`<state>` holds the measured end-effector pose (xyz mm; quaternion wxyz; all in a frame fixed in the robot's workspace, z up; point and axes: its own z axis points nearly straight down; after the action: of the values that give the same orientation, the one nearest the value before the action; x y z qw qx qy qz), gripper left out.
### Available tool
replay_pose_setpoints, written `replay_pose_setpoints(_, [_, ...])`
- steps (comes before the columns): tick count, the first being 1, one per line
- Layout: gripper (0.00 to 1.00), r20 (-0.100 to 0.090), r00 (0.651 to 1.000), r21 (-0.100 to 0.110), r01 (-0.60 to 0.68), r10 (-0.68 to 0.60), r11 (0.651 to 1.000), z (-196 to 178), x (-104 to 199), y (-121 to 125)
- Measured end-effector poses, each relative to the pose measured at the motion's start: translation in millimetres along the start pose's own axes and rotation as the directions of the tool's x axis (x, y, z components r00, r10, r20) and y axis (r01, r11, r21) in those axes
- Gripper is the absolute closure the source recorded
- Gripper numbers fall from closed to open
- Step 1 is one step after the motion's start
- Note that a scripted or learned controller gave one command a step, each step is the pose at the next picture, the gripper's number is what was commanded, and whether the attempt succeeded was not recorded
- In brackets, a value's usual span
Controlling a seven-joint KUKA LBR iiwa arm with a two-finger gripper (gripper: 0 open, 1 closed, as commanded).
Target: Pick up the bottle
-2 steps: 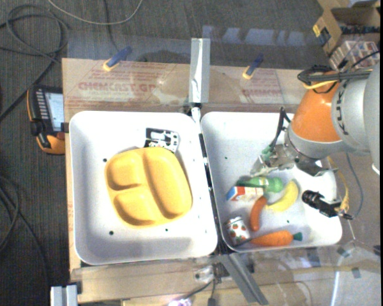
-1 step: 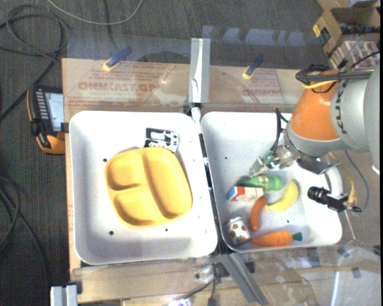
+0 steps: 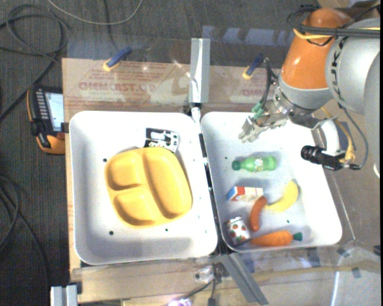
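A small green bottle [image 3: 255, 164] with a white label lies on its side in the right bin [image 3: 319, 225], near the bin's middle. My gripper [image 3: 252, 128] hangs above the bin's far part, a little up and left of the bottle, apart from it. Its fingers are spread with nothing between them. The grey arm with its orange band reaches in from the upper right.
Below the bottle lie a small carton [image 3: 244, 193], a banana [image 3: 285, 196], a red sausage [image 3: 258, 211], a carrot [image 3: 273, 238] and a strawberry-printed cup [image 3: 237, 229]. The left bin [image 3: 89, 171] holds a yellow divided tray [image 3: 149, 185] and a black-white card [image 3: 161, 138].
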<state>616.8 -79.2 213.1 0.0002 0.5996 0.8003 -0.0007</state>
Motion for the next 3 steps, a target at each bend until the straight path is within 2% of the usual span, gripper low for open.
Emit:
replay_pose_setpoints(1, [0.00,0.000,1.000,0.000,0.000,0.000,1.000,0,0,0])
replay_pose_setpoints(2, [0.00,0.000,0.994,0.001,-0.108,0.108,0.994,121,-50,-30])
replay_pose_setpoints(3, [0.00,0.005,0.981,-0.013,-0.196,0.196,0.981,124,-47,-75])
